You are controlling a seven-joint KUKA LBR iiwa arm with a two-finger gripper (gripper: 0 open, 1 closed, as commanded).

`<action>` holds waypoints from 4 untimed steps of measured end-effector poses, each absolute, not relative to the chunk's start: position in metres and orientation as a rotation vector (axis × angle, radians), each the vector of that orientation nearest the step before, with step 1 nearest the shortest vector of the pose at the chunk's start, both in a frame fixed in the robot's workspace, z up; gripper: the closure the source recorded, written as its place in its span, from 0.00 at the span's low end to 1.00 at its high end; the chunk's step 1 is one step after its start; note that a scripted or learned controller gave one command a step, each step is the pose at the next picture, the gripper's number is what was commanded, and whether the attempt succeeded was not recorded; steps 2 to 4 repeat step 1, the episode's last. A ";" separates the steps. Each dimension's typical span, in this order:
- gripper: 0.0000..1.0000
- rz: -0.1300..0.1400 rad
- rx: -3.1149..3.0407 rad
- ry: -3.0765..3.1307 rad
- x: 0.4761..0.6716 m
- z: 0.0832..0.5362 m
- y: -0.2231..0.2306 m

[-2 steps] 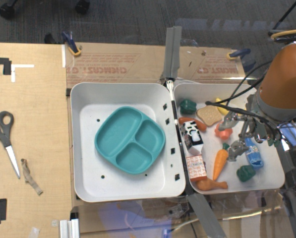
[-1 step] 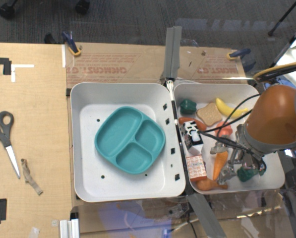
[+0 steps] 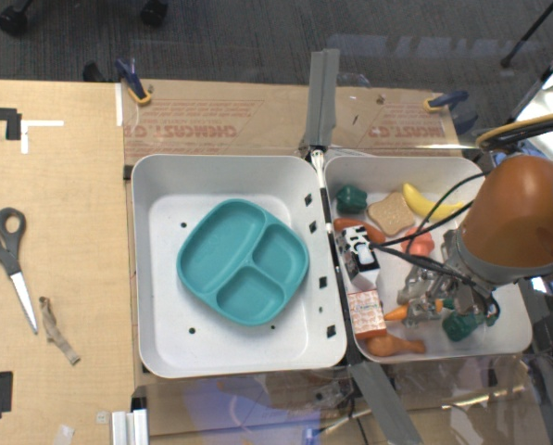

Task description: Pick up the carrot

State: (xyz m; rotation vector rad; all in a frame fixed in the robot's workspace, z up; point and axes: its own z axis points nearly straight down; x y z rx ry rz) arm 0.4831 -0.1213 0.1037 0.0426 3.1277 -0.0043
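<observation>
Cardboard covers the surface [image 3: 54, 248] under two shallow white bins, and a pair of scissors [image 3: 7, 258] lies well to the left of the left bin [image 3: 146, 276]. That left bin holds a teal divided plate [image 3: 244, 262], resting at a tilt to the bin's walls.

Everything else sits in the right bin [image 3: 447, 170]. Taking the slice of toast [image 3: 392, 213] as landmark: a banana [image 3: 424, 202] lies just to its right, a dark green piece [image 3: 351, 197] just to its left, and a small black-and-white box [image 3: 358, 248] below and left of it. Further down on that side is a red-and-white printed packet [image 3: 365, 311]. The carrot [image 3: 394, 345] lies well below the toast, near the bin's front wall, beside the packet's lower corner.

Reaching in from the right, the grey and orange arm [image 3: 512, 221] brings the tool [image 3: 426, 306] down below and right of the toast, just above the carrot and apparently apart from it. Cables and metal parts clutter the tip, so I cannot tell whether it is apart or together. A teal-green object [image 3: 463, 324] sits just right of the tool.
</observation>
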 end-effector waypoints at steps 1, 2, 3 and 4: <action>1.00 0.000 -0.744 3.048 0.479 0.218 -0.076; 1.00 0.000 -0.744 3.048 0.479 0.218 -0.076; 1.00 0.000 -0.744 3.048 0.479 0.218 -0.076; 1.00 0.000 -0.744 3.048 0.479 0.218 -0.076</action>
